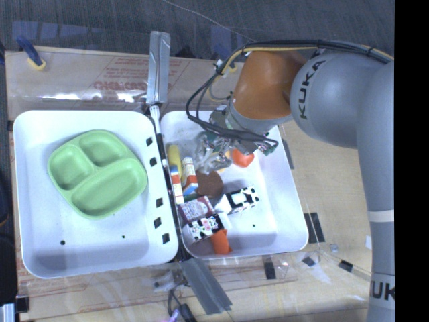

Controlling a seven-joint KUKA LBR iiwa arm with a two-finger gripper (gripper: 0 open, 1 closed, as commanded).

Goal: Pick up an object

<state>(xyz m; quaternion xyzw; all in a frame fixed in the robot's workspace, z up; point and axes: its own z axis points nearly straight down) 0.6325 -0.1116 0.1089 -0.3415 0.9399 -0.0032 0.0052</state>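
Note:
My gripper (pixel 216 151) hangs low in the back half of the right bin (pixel 285 220), under the orange wrist band. Its metal fingers stand over the clutter beside an orange piece (pixel 242 157). Just in front lies a brown round object (pixel 210 184). A black-and-white cow-patterned toy (pixel 241 200) rests to its right. A yellow marker (pixel 174 159) and a small bottle (pixel 189 171) lie along the bin's left wall. A patterned packet (pixel 199 211), a second black-and-white item (pixel 206 227) and an orange cylinder (pixel 220 242) sit near the front.
The left bin (pixel 40 247) holds a green divided plate (pixel 98 172). A metal divider bar (pixel 158 66) runs between the bins at the back. Black cables loop from the wrist over the right bin's back edge.

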